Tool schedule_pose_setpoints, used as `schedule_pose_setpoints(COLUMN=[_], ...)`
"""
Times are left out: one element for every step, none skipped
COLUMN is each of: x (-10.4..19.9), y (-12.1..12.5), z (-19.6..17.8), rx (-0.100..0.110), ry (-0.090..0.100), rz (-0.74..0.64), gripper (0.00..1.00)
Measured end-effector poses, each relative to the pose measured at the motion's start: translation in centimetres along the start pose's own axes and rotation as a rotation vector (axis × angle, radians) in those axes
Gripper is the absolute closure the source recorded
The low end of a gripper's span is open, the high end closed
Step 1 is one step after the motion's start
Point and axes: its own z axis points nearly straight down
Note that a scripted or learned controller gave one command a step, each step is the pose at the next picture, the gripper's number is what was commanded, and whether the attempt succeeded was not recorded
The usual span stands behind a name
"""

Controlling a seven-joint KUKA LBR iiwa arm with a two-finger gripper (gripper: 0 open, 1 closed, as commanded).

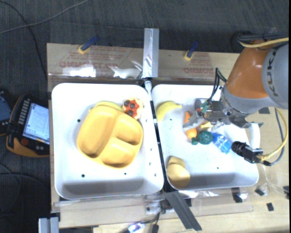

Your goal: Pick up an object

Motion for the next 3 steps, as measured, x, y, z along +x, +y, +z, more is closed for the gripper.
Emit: schedule_pose_setpoints(x=[-3.1, -3.2, -2.5], y=[-1.9, 5.2, 5.4], z=[-5.2, 2.2, 8.7], rx=[-0.002, 0.0, -0.011], ry=[-0.003, -0.003, -0.003], rz=[0.288, 0.108, 0.026], gripper=[0.0, 0.0, 0.0])
